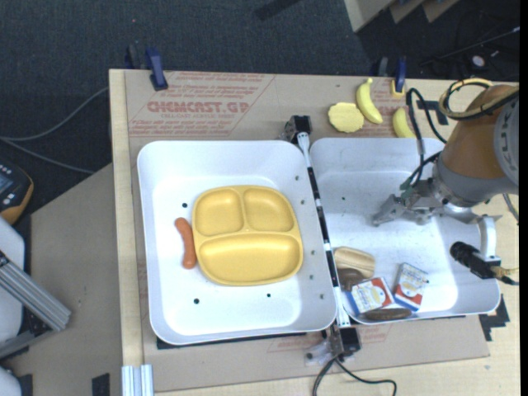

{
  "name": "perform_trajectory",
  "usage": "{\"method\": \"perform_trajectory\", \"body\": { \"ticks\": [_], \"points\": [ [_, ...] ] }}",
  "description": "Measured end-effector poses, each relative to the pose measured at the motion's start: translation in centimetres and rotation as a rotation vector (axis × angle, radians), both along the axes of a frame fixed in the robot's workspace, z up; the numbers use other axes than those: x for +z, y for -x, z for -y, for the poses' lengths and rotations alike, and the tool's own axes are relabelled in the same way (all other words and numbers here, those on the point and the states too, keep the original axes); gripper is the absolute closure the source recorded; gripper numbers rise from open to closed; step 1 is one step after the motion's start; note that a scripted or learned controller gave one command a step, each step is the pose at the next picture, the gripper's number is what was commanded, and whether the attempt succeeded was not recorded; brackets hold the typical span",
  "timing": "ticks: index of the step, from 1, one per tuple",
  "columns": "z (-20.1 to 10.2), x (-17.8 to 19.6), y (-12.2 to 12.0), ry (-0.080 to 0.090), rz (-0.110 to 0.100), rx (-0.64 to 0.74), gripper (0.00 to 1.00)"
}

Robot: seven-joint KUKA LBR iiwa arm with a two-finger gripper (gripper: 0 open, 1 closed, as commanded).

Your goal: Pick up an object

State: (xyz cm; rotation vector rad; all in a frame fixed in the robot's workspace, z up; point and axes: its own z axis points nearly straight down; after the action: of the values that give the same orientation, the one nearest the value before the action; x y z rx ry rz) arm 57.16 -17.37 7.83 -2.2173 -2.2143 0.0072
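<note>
Two white bins sit side by side. The left bin (pixel 157 246) holds a yellow divided plate (pixel 246 234) beside a toy sausage (pixel 186 242). The arm's gripper (pixel 388 214), fingers spread and holding nothing, hovers low in the right bin (pixel 355 172). Bread slice (pixel 353 260) and small packets (pixel 371 291) lie nearer the front corner. This looks like the approach; next it must move toward them.

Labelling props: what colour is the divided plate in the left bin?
Yellow. The divided plate shows best in the camera view, with an orange hot dog beside it.

two white bins (pixel 165 221), one yellow tray (pixel 246 235), one sausage (pixel 186 242), two bananas (pixel 369 101)
</note>
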Motion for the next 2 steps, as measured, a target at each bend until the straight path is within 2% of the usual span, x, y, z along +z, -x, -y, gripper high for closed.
{"method": "perform_trajectory", "body": {
  "ticks": [1,2],
  "points": [
    [4.3,0.8,-9.7,-0.014,-0.006,0.003,0.00],
    [4.5,0.7,-1.3,-0.008,0.006,0.004,0.00]
  ]
}}
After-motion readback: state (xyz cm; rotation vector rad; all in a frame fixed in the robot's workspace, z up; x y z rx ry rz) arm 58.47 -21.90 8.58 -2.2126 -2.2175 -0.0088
